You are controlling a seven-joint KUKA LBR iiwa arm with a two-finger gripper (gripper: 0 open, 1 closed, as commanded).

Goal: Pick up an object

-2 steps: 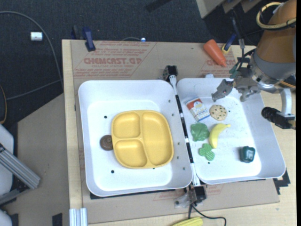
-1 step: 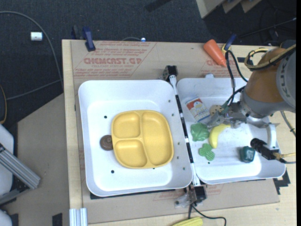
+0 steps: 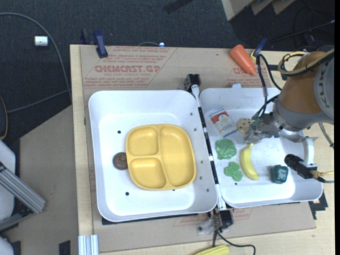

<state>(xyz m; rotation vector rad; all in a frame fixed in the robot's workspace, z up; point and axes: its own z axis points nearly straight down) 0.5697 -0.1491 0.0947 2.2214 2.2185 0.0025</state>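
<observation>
The right bin (image 3: 265, 193) holds several small objects. A white and red packet (image 3: 222, 122) lies at its back left, with a small tan piece (image 3: 244, 125) just right of it. A green leafy toy (image 3: 225, 149) and a smaller green piece (image 3: 232, 171) lie along the left wall. A yellow banana (image 3: 248, 162) lies beside them, and a teal block (image 3: 279, 173) sits near the front right. My gripper (image 3: 255, 133) is low over the bin's middle, right next to the tan piece and above the banana. The wrist covers the fingers.
The left bin (image 3: 106, 116) carries a yellow divided plate (image 3: 159, 156) with a brown disc (image 3: 120, 161) at its left edge. An orange carrot-shaped toy (image 3: 243, 60) lies on the bench behind the right bin. Black cables (image 3: 265, 78) loop near the arm.
</observation>
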